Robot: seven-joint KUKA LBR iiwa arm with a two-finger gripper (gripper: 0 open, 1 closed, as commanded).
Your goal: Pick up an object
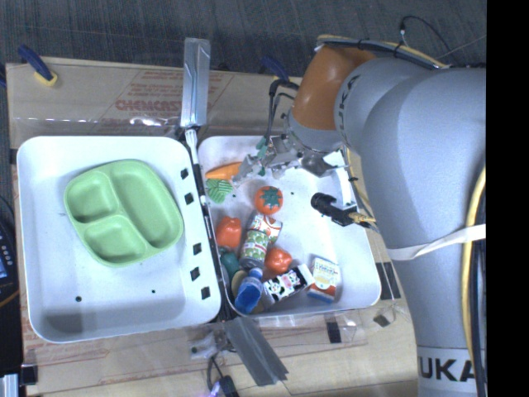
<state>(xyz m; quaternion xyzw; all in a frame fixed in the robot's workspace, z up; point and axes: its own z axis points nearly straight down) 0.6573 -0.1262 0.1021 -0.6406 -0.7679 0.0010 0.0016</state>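
Grey metal fingers (266, 157) hovering over far end of right white plastic bin (364, 259); spread unreadable, nothing visibly gripped. Orange plastic carrot (223, 171) lying just left of fingers, round red-orange tomato (268, 198) just below. Pick not yet made.

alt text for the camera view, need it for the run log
A grey arm's gripper hangs low over the far end of the right bin, near a carrot and a tomato, above a heap of toy groceries. The left bin holds a green divided plate.
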